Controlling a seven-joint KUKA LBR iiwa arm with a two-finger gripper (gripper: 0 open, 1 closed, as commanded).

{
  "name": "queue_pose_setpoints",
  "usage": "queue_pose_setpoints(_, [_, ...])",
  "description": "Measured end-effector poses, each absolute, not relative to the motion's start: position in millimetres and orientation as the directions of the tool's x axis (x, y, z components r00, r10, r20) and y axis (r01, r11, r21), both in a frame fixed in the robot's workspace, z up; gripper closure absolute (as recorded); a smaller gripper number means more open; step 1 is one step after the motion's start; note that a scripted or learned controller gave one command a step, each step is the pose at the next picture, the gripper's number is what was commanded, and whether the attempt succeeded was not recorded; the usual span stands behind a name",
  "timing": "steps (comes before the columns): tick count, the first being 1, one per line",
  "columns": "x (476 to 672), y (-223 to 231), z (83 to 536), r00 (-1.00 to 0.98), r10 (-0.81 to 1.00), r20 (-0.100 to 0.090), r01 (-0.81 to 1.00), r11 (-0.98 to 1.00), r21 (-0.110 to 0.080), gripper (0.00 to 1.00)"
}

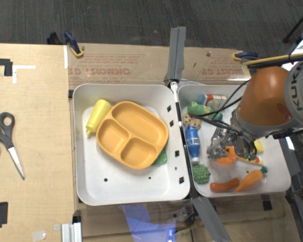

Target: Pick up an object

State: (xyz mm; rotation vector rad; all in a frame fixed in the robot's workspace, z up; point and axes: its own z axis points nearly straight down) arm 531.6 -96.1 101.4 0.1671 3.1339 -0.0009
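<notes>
The hand (223, 149) was lowered into the right bin (278, 185), directly over an orange toy (227, 160), evidently positioned for a grasp. Whether it was open or closed could not be determined. A toy carrot (248, 180) lay nearby.

left bin (86, 185): tray (132, 133), bottle (97, 116) left | right bin (278, 185): carrot (250, 179), sausage (223, 186) front

We see right bin (279, 185) crowded: blue bottle (192, 142), green ball (201, 174), carrot (249, 179) near tool (220, 149). Left bin (126, 195): open floor below orange tray (132, 133).
</notes>
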Motion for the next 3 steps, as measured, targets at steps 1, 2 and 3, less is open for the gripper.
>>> queue_pose_setpoints(1, [531.6, -96.1, 101.4, -0.994, 0.107, -0.003, 0.107, 0.994, 0.000, 0.00])
queue_pose_setpoints(2, [529.4, -95.8, 92.1, -0.994, 0.113, -0.001, 0.113, 0.994, -0.001, 0.00])
queue_pose_setpoints(3, [530.4, -95.6, 101.4, -0.994, 0.111, -0.004, 0.111, 0.994, -0.001, 1.00])
